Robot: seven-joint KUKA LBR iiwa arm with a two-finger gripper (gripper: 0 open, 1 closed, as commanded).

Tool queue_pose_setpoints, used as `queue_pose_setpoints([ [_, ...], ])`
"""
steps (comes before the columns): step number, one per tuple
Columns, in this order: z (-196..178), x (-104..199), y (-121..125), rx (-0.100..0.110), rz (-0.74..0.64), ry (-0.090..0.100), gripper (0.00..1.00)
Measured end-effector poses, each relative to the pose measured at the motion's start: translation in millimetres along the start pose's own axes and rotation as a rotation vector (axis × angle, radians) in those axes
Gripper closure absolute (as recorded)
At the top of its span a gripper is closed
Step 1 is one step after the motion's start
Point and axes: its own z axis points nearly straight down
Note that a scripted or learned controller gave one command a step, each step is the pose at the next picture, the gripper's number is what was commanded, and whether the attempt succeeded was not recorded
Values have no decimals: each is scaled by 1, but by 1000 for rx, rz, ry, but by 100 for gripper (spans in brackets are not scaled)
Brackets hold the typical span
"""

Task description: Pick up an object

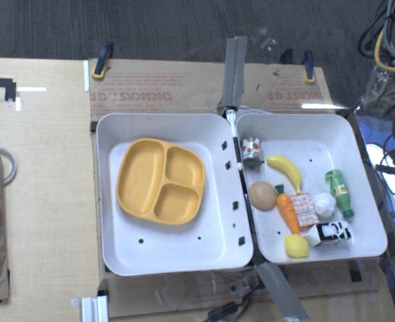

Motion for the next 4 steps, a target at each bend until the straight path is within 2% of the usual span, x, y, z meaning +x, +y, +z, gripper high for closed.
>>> queue_pose_setpoints([
  [1,-12,-23,18,0,-276,0,100],
  [2,50,-30,23,0,18,0,100],
  [3,36,-3,2,2,-187,0,100],
  [4,0,0,0,1,-366,-1,100],
])
